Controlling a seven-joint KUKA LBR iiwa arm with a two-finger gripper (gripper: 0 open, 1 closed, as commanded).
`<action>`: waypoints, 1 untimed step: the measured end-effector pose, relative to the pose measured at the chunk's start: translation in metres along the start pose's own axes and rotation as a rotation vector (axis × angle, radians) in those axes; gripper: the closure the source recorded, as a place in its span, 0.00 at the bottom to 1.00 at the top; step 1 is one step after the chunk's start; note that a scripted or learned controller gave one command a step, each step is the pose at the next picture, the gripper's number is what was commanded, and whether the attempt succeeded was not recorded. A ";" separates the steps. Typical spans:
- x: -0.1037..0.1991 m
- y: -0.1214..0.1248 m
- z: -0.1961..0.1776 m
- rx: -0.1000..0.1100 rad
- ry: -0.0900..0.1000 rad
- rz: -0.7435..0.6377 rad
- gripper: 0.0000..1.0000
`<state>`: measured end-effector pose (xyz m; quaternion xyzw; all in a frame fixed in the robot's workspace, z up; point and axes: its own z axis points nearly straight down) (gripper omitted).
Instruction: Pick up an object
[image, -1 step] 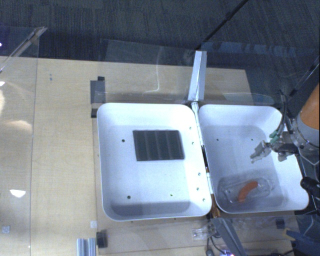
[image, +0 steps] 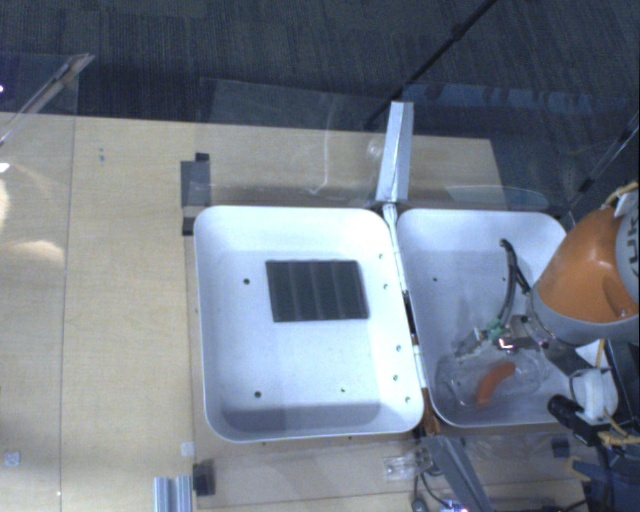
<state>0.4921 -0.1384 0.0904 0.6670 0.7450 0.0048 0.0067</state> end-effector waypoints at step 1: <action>0.027 0.061 0.001 0.000 0.001 -0.116 0.00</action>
